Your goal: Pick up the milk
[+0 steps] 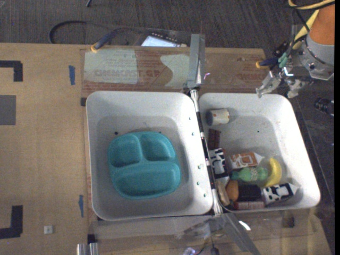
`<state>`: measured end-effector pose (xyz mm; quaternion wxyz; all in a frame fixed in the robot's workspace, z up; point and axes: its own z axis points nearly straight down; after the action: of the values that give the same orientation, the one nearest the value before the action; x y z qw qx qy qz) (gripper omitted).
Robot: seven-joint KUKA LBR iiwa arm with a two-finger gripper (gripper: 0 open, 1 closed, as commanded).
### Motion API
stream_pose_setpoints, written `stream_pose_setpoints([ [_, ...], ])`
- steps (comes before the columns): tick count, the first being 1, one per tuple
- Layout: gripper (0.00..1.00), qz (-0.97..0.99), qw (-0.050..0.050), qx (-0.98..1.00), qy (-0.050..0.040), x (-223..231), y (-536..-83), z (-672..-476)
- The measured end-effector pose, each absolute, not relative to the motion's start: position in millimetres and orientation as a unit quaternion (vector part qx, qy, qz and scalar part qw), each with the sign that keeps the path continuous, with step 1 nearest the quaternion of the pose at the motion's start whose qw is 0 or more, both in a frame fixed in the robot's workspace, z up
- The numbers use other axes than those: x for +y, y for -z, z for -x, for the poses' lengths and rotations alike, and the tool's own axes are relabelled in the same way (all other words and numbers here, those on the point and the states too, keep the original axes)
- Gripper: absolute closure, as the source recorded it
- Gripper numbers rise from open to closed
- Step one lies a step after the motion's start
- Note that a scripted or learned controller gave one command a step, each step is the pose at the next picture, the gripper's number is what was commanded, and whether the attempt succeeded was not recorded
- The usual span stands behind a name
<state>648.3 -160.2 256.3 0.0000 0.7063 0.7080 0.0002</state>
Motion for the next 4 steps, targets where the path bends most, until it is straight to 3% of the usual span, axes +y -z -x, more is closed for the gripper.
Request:
stream_pose_setpoints([
  [1,0.00,-0.776,-0.001,0.630,0.0002,-107.7,-169.9,-581.9],
  [2,1.00,-0.777,0.000,0.630,-0.0010,-107.9,-180.3,-582.8],
  [3,1.00,-0.710,-0.001,0.704,0.0003,-65.9,-198.0,-519.0],
  [4,1.00,-0.578,0.001,0.816,-0.0007,-41.1,-299.1,-481.4],
])
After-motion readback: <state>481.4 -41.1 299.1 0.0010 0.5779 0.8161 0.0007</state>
